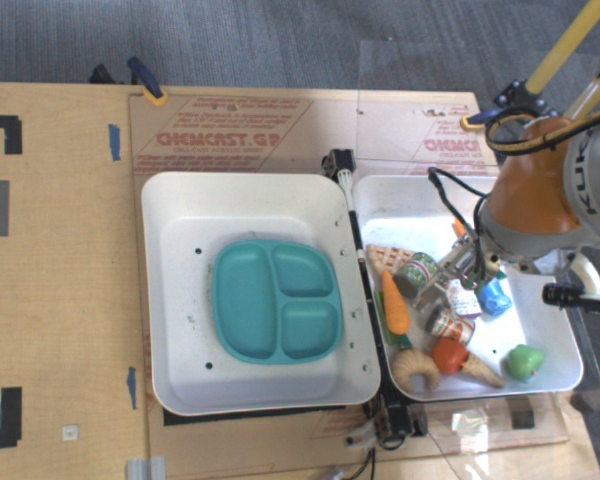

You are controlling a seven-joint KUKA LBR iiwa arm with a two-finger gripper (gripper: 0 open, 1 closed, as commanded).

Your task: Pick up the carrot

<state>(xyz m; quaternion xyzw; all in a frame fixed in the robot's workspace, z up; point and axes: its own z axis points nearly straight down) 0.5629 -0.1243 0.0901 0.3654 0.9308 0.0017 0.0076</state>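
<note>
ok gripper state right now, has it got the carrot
Gripper: cannot be told whether open or closed. It hangs over the right bin, and the carrot lies to its left, not between its fingers.

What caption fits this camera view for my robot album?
Robot gripper hovers over a toy-filled right bin, beside the orange carrot.

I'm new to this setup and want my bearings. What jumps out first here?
A teal divided plate lies alone in the left bin. The right bin is crowded with toy food, the orange carrot near its left wall. The arm's orange band stands out above that bin, gripper over the clutter.
</note>
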